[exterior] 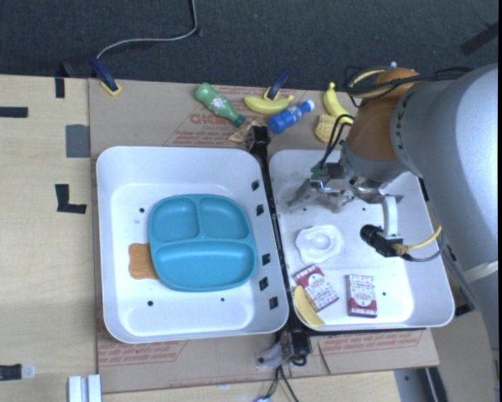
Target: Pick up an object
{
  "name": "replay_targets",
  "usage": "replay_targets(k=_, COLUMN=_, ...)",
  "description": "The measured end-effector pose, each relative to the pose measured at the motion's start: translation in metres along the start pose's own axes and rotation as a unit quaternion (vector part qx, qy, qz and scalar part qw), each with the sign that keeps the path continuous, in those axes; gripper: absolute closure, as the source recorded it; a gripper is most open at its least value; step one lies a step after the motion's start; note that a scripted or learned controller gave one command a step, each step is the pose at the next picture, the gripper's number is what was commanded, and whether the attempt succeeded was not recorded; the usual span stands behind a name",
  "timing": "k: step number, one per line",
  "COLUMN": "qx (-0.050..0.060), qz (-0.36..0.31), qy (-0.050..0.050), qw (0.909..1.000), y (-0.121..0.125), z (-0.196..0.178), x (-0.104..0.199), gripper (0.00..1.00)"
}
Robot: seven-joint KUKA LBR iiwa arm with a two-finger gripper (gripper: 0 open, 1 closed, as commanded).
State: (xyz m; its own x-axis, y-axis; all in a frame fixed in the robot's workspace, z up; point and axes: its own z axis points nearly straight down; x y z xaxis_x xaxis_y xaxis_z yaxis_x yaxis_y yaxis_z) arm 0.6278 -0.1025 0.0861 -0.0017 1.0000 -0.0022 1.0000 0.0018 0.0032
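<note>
White bins sit side by side on the bench; in the right bin (418, 308), the pincer (305, 193) hangs open and empty near the top. A fried egg (318, 241) lies just below it. A good pick likely means centring over the egg before closing.

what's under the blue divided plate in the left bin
An orange-tan flat piece pokes out from beneath the blue divided plate at its left edge, lying in the left bin. How far it extends underneath is covered.
</note>
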Motion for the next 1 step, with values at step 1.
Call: replay_targets(k=1, qx=0.000, qz=0.000, qy=0.000, qw=1.0000, y=0.0002, z=-0.0097, x=0.0001, gripper=1.00)
